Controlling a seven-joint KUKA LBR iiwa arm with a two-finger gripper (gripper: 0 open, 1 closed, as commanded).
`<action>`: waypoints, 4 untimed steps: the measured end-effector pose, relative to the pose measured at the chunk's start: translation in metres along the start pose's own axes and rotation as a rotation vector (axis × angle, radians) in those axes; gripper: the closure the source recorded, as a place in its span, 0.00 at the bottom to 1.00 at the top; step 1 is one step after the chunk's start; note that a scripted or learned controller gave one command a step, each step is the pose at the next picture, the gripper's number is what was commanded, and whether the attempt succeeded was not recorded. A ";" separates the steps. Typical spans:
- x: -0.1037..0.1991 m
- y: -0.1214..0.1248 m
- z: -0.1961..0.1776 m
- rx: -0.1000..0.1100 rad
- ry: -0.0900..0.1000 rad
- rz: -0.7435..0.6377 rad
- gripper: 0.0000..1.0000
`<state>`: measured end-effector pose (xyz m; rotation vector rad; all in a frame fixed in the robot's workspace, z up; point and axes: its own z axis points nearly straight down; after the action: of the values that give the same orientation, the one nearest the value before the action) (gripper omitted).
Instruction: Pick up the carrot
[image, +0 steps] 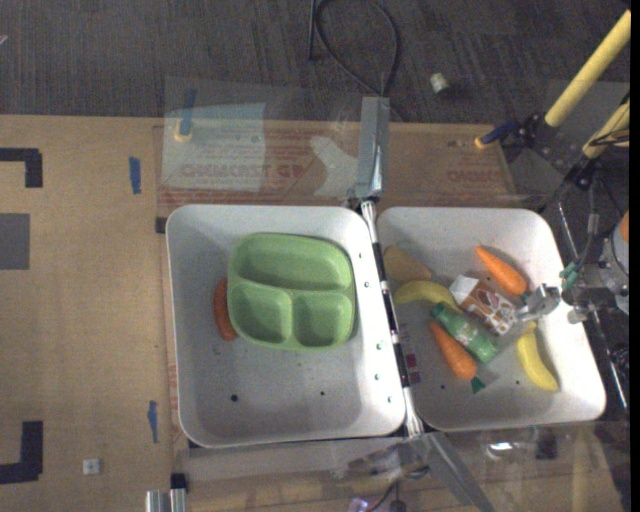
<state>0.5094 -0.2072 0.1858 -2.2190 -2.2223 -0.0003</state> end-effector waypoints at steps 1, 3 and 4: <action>0.021 0.084 0.040 -0.005 -0.003 -0.395 0.00; -0.004 0.138 0.086 -0.014 -0.010 -0.402 1.00; -0.012 0.160 0.072 -0.005 -0.004 -0.348 1.00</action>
<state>0.6694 -0.2193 0.1133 -1.8040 -2.5782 -0.0016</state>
